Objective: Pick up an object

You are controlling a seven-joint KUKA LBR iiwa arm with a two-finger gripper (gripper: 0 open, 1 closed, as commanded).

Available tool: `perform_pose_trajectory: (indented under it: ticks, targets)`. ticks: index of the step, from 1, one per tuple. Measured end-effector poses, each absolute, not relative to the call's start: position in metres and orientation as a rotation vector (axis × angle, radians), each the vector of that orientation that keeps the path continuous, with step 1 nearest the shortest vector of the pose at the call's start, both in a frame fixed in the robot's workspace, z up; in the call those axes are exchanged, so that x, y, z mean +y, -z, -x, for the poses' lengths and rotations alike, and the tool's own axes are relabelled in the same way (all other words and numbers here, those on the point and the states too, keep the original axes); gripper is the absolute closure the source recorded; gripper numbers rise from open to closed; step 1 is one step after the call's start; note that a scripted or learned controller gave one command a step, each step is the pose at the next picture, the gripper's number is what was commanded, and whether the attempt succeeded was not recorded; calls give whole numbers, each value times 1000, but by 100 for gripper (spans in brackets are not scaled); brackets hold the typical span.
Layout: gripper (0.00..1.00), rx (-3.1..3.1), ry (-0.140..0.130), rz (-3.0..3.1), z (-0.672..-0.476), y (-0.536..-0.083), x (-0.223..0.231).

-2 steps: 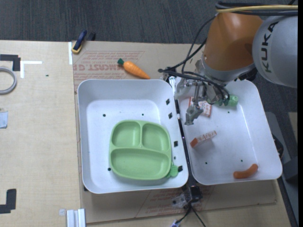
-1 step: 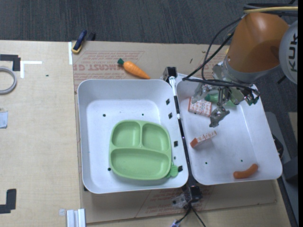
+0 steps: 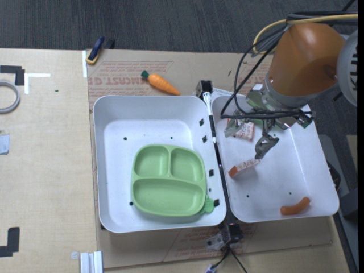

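My gripper [image 3: 264, 147] hangs over the right bin [image 3: 318, 152], under the arm's orange band. Just below and to the left of its tip lies a small red and white packet [image 3: 244, 167] on the bin floor, close to or touching the gripper. A second red and white packet [image 3: 244, 131] lies near the bin's back left, partly behind cables. An orange sausage [image 3: 295, 206] rests at the bin's front right corner.
The left bin [image 3: 114, 152] holds a green divided plate [image 3: 169, 181]. A toy carrot [image 3: 161, 83] lies on the cardboard behind the left bin. A blue and yellow tool [image 3: 95, 49] sits at the back left. Cables loop around the wrist.
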State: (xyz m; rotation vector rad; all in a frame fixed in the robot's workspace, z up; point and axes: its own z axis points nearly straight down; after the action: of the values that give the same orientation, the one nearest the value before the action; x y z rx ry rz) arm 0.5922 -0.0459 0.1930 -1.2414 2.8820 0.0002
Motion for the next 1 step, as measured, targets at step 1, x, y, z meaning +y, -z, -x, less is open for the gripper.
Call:
perform_pose_trajectory:
  ticks: [1]
  targets:
    - [0, 2813, 0, 1390, -606, -108, -90]
